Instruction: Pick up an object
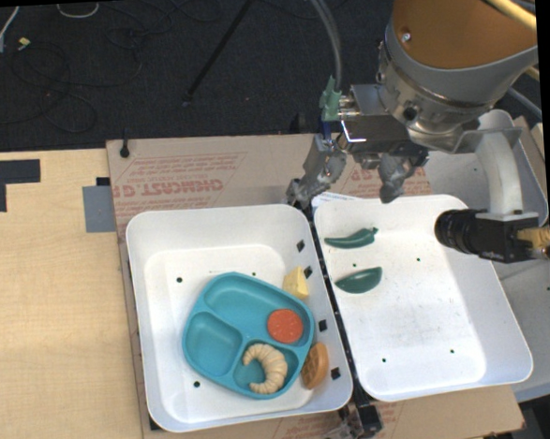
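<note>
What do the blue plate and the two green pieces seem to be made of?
Blue plate: probably moulded plastic, with an even colour, soft sheen and rounded compartments. Green pieces: likely plastic or rubber toy food, uniformly dark green and smooth; too small to tell which.

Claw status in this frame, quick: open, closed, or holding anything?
Claw: open, nothing between its fingers; it hangs over the far edge of the right bin, above the two green pieces.
</note>
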`<state>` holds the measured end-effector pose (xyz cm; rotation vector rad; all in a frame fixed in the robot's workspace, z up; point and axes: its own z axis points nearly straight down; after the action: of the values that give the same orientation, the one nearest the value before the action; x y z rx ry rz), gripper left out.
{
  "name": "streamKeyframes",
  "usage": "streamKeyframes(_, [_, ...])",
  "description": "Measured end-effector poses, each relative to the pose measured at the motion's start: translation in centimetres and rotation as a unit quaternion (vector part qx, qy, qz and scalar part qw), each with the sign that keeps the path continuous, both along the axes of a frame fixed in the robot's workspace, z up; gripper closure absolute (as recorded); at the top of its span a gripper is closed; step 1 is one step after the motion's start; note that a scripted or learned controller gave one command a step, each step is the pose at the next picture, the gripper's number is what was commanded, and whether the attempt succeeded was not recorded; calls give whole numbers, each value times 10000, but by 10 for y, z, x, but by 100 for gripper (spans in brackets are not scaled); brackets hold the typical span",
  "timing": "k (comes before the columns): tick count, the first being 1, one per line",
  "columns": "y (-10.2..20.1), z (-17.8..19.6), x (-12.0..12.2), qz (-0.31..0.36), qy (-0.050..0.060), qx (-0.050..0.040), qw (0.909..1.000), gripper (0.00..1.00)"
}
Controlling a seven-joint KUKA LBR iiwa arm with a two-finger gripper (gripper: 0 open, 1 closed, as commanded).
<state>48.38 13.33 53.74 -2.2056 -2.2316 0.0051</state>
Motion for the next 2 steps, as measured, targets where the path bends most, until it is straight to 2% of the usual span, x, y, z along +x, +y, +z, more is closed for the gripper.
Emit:
streamKeyframes(1, [69, 0, -9, -32, -7, -5, 10000, 0])
streamKeyframes(2, [112, -1, -8, -35, -7, -7, 10000, 0])
